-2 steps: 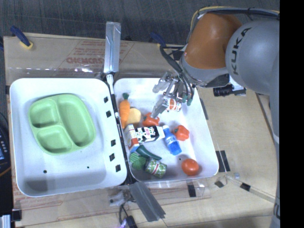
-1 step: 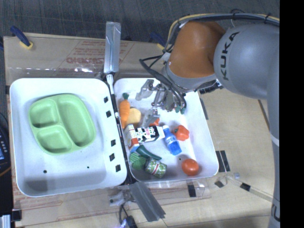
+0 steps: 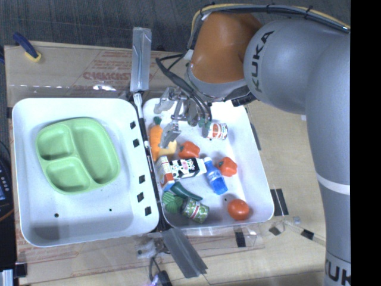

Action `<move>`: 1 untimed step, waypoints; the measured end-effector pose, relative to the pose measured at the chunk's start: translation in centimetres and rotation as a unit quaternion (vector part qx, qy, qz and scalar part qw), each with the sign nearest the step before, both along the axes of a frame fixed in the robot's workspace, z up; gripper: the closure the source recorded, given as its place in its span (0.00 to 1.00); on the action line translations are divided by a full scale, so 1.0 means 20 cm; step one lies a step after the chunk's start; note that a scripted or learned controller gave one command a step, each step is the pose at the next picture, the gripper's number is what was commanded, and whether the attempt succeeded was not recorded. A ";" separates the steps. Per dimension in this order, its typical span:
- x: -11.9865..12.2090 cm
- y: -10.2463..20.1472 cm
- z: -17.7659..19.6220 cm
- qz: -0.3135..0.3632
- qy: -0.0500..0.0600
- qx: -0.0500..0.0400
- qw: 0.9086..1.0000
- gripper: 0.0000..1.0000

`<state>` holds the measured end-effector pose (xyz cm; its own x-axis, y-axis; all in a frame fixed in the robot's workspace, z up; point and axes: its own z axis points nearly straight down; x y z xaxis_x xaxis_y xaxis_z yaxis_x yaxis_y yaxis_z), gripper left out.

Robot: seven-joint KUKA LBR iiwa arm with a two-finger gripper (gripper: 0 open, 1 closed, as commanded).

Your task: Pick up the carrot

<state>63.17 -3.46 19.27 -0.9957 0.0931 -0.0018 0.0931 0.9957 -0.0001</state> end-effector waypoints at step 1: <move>-0.14 -0.02 0.00 0.178 0.001 0.000 0.984 0.00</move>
<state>60.42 -3.88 19.22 -0.9650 -0.2623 0.0011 -0.2623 0.9650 0.0002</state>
